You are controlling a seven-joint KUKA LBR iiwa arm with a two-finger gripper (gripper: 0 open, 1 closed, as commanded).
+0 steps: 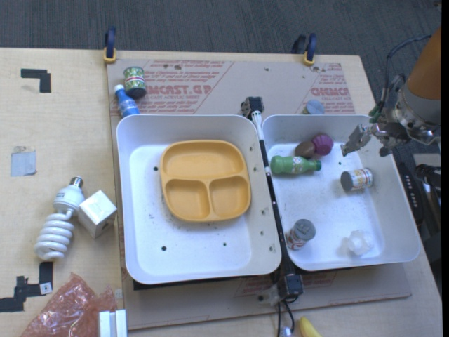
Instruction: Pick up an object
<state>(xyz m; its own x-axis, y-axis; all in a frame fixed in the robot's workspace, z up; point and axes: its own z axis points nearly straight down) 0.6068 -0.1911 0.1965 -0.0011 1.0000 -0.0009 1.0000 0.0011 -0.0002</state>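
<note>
Gripper poised above right bin's far edge

Gripper point(366, 138) hangs with fingers spread, holding nothing. Nearest object, a small can point(356, 180), lies on its side just below in the right bin point(393, 251), long axis running left-right.

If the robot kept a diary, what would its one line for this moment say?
grey two-finger gripper: over right white bin's upper right, holding nothing | nearest: small silver can lying on its side | left bin: yellow divided plastic plate
</note>
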